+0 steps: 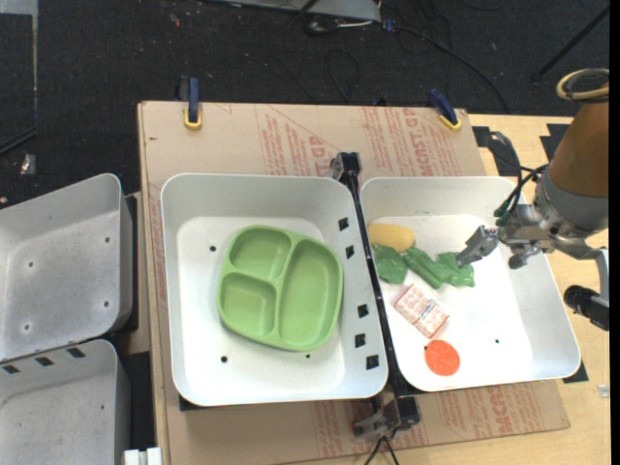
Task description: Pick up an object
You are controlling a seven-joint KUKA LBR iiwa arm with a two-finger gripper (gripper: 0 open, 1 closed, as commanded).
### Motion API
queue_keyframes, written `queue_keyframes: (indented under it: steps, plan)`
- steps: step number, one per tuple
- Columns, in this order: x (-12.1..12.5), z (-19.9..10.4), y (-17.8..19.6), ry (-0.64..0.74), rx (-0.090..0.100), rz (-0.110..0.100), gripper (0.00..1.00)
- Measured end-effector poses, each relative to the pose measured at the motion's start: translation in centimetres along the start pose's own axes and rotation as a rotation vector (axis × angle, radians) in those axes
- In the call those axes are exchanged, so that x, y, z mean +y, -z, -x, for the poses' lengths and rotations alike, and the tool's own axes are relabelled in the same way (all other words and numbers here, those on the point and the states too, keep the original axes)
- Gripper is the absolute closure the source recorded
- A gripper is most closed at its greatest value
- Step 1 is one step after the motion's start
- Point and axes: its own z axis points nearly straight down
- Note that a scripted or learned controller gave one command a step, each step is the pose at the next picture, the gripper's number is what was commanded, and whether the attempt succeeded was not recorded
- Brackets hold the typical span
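Far left, off the bench, spare white trays [60, 260], two of them, not in play. Left bin [184, 211] holds one green divided plate [281, 287], three compartments, lying flat near the bin's middle, nothing on it. Right bin [542, 347] has the loose stuff, four items counted: one yellow piece [391, 234] at the upper left by the divider, one green floppy thing [423, 265] just below and touching it, one pink-and-white packet [420, 310] below that, one orange disc [443, 357] nearest the front edge, apart from the packet. No target named in the task, so likely pick is the green floppy thing, since it's closest to the tool. Its long axis runs roughly left-right with a slight downward tilt to the right, its right end reaching toward the gripper [477, 246]. Gripper sits at that right end, just above and right of it, arm [581, 163] coming in from the right with the orange band above. So the object lies left and slightly below the tool; a short move left-down looks like all that's needed. One arm, one gripper. Finger state: cannot tell, too small and dark against the bin floor. Nothing visibly between the fingers, so not calling it a hold
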Motion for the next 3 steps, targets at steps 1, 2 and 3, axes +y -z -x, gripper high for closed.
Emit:
queue_keyframes:
  steps: [1, 2, 3]
  plan:
    - [0.3, 0.0, 0.7, 0.003, -0.002, 0.013, 0.00]
    - [0.6, -0.4, -5.6, 0.002, -0.001, 0.007, 0.00]
    - [0.6, -0.4, -11.0, 0.001, -0.001, 0.008, 0.00]
